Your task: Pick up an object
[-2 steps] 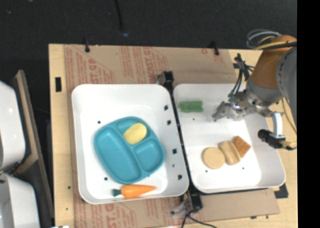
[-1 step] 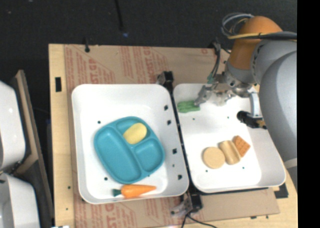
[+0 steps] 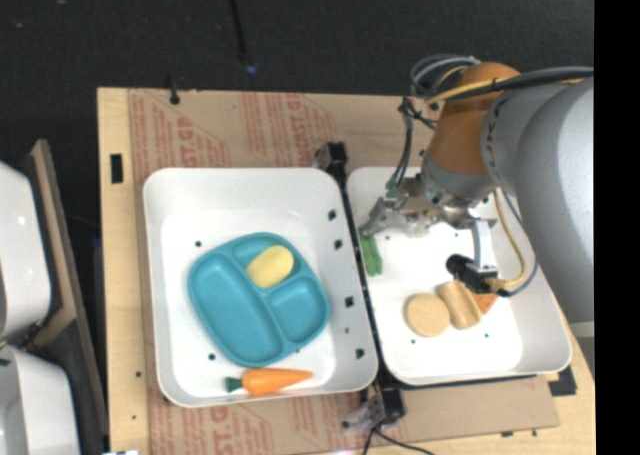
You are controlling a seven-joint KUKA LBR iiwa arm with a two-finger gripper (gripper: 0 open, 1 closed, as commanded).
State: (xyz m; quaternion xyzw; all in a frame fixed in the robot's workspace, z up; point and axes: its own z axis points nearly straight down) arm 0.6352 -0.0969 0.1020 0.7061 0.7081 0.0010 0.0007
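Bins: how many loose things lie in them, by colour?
Blue: 1, tray
Yellow: 1, lump on the tray
Orange: 1, carrot
Tan: 2, disc and piece
Green: 1, piece
Total: 6

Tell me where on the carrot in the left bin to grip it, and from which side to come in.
Grip the carrot around its thick orange middle, coming straight down from above. It lies flat and lengthwise along the near wall of the left bin, green end left, tip right, so the fingers should probably close across its narrow width. The blue tray sits close behind it, leaving little room for a side approach.
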